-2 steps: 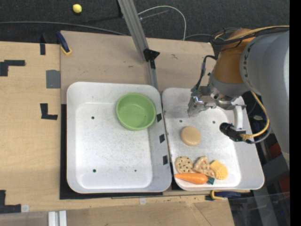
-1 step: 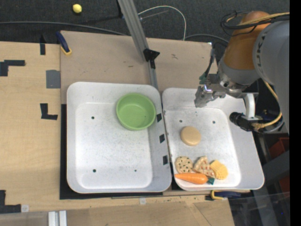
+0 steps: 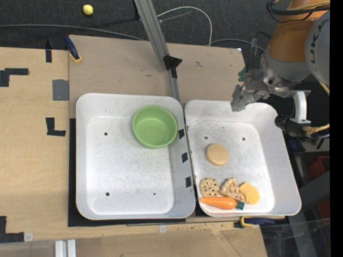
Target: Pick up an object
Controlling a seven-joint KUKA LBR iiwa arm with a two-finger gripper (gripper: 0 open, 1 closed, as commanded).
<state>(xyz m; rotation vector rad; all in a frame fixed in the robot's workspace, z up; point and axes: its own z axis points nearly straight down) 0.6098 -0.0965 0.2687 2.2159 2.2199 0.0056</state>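
Left bin [image 3: 91,143]: shallow white tray on the left of the bench. Its one item is a green bowl [image 3: 155,126], upright at the far right of the tray floor, close to the wall shared with the other tray.
Pole [image 3: 153,28]: a grey slanted rod that runs from the far edge down to a black clamp near the seam between the trays; it looks like part of the rig's fixture, not something to be picked.
Right bin [image 3: 278,165]: second white tray, touching the first along their inner walls. It has the small pieces.
Round biscuit [image 3: 217,155]: pale tan disc, alone near the middle of the right tray, well apart from the rest, so it seems the easiest target.
Near cluster: a spotted cookie [image 3: 209,186], a pretzel-like piece [image 3: 230,186] and a yellow corn piece [image 3: 250,193] lie side by side, with a carrot [image 3: 218,202] along the near wall just below them. Packed this tightly, they leave little room for fingers.
Gripper [image 3: 239,101]: over the far edge of the right tray, far from every item and tilted downward. Whether the jaws are apart or together I cannot tell, and nothing is seen between them.
Stage, as a judgement: approach, with no pick made.
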